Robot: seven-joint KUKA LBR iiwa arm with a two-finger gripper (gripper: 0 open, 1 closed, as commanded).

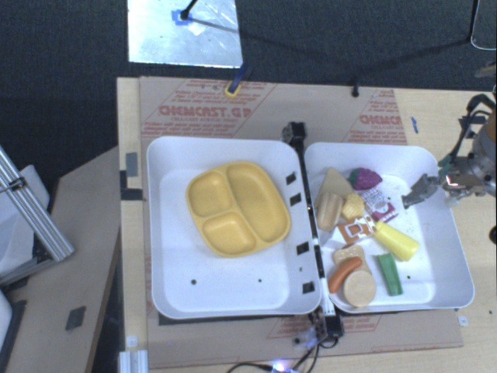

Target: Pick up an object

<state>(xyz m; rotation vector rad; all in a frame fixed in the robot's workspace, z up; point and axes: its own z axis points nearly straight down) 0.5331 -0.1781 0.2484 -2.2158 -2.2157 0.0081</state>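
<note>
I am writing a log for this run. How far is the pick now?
Done: nothing looks picked; the yellow tray lies in the left bin, the toy food in the right bin. In hand: the gripper hangs over the right bin's far right edge, carrying nothing visible. Left: descend, grasp, lift.

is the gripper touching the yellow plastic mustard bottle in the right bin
Apart. The camera view shows the gripper over the right bin's upper right area, with bare white bin floor between it and the yellow plastic mustard bottle lying lower in the right white bin.
</note>
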